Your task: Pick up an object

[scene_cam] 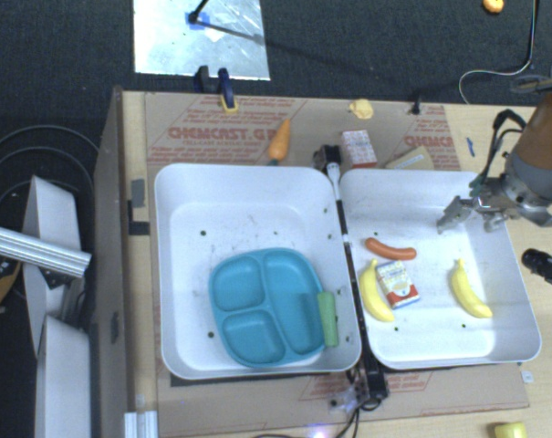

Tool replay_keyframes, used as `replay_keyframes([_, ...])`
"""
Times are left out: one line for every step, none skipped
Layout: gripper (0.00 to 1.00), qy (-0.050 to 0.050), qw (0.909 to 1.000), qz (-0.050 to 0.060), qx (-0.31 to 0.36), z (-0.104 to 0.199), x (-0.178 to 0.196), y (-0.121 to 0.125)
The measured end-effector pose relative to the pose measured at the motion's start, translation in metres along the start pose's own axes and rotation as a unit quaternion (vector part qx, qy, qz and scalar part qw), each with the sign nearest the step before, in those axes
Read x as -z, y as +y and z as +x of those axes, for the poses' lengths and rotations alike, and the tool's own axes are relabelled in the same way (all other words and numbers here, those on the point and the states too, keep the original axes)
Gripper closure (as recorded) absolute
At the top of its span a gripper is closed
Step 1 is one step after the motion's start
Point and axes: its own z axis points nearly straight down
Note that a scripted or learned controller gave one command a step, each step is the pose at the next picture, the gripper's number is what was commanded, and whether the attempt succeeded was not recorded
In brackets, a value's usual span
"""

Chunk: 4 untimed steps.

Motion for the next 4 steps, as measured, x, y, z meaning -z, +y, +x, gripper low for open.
replay_keyframes([0.0,0.0,1.0,-0.001,0.0,0.004,-0.012,-0.044])
replay_keyframes([0.0,0.0,1.0,-0.002,0.0,0.0,-0.067,-0.07])
replay_keyframes([1.0,-0.001,1.0,-0.004,0.001,0.0,-0.055,-0.068])
replay_keyframes([1.0,-0.001,1.0,-0.006,0.005,0.089,-0.002,-0.013])
